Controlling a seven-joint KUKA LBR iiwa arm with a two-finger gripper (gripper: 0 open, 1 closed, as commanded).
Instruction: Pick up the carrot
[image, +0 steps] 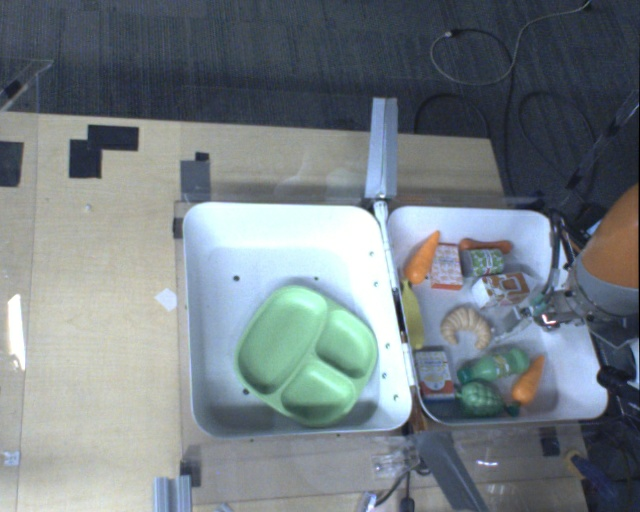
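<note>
- 2 shallow white bins were seen side by side on the bench, the left bin (200, 300) holding a green divided plate (307, 353) and the right bin (575, 400) holding a scatter of play food.
- 2 carrot-like pieces were noted in the right bin: a carrot (422, 256) lying tilted near the far left corner, just beside the dividing wall, and a second orange carrot (528, 378) near the front right, touching or just beside a green vegetable (495, 364).
- a croissant (466, 324), some small packets (484, 261) and a yellow piece (411, 322) against the divider were also seen in that bin.
- the gripper (535, 313) was seen low over the right side of the right bin, between the packets and the front carrot, with the arm (610, 255) reaching in from the right.
- the state of the claw could not be told, as the tip was too small and blurred against the clutter.
- no carrot was seen lifted; both lay on the bin floor, apart from the tip.
- the task was judged to be at the approach stage, with nothing yet done.
- closing on a carrot and raising it clear of the bin was judged to be left.
- the front carrot was judged the nearer target, though crowding by the green vegetable could spoil the grip.
</note>
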